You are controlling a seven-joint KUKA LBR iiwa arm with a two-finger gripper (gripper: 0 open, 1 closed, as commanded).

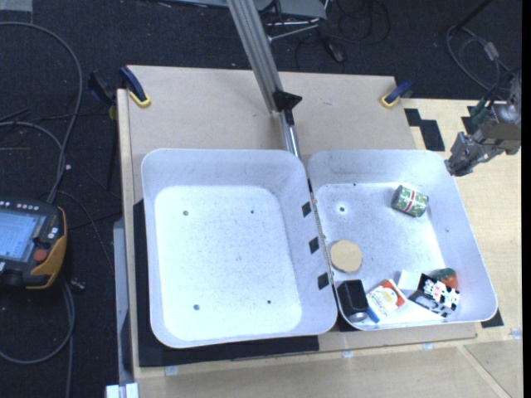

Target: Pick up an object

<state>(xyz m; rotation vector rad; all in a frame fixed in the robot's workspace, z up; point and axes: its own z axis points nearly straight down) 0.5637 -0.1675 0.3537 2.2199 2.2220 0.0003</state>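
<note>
Green can (410, 200) in right bin (465, 247) (on its side), pincer (461, 162) beyond the rim, tilted down-left

Arm: I am reaching in from the right edge, wrist angling down and leftward.
Claw (459, 166): I am holding it low; its tip is looking dark.

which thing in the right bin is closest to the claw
The green can, lying alone near the bin's far right corner, just below-left of the claw; the others cluster along the near edge.
</note>
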